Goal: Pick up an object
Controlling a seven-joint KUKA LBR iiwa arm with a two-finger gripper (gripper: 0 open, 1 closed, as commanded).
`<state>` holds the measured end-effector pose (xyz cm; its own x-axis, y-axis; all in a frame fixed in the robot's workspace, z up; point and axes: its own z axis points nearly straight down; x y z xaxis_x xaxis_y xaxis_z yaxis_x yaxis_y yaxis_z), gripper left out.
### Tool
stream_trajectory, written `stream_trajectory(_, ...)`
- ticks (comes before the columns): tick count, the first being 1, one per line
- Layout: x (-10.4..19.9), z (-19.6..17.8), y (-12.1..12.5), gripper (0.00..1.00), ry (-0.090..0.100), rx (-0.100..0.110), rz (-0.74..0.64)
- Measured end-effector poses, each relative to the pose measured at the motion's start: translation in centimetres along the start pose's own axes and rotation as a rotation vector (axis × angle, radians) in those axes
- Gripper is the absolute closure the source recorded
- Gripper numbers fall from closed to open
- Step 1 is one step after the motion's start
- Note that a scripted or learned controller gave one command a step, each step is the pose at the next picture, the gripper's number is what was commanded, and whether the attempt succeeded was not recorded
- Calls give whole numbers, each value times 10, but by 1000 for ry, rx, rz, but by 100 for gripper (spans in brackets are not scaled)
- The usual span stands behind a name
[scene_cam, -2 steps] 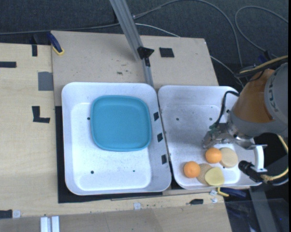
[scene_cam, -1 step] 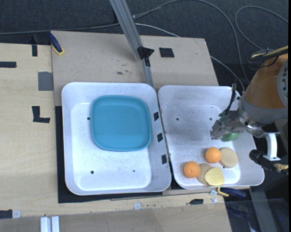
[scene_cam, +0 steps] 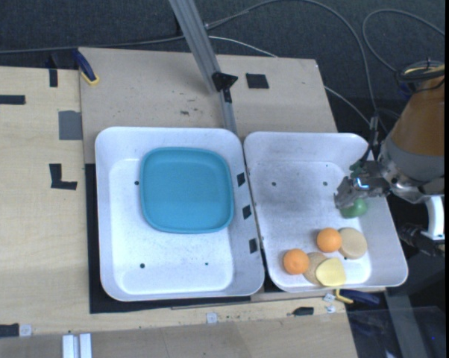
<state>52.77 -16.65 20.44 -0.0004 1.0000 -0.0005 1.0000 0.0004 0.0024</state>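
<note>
Camera view, left bin (scene_cam: 112,222) holding blue plate (scene_cam: 186,189), right bin (scene_cam: 284,155) oranges (scene_cam: 329,239)

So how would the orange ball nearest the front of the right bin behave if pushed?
The orange ball looks round and smooth, so it would probably roll. It sits against a tan piece, which may block it that way. It is small, so likely light.

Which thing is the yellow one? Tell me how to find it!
Look at the right-hand white bin, the one without the blue plate. A little pile of round things sits in its near corner. The yellow piece is at the front of that pile, pale yellow, while its neighbours are orange or tan.
</note>
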Motion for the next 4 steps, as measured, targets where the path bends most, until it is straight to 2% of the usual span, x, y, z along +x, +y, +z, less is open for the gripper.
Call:
stream_trajectory(1, 7, -59, 0, 100, 0, 0, 0)
stream_trajectory(2, 7, -60, 0, 100, 0, 3, 0)
stream_trajectory(4, 97, -35, 35, 100, 1, 4, -4)
